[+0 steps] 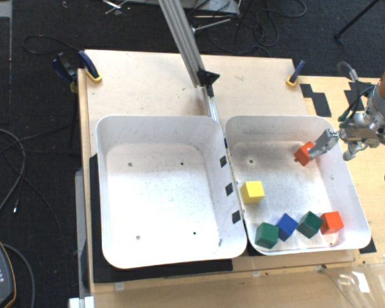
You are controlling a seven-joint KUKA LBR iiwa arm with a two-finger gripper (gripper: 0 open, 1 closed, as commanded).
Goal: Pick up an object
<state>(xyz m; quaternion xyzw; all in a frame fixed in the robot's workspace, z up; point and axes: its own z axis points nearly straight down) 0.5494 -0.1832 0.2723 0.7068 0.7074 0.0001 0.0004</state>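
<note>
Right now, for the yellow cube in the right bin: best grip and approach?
Take the yellow cube across two opposite vertical faces, coming straight down from above. It sits flat and alone near the right bin's left wall, well apart from the green cube and blue cube below it. It looks slightly rotated, so probably turn the end effector to match its faces.

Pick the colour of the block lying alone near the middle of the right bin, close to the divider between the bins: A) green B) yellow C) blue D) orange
B: the yellow block sits alone by the divider, while the blue block lies in the row along the right bin's near edge.
</note>
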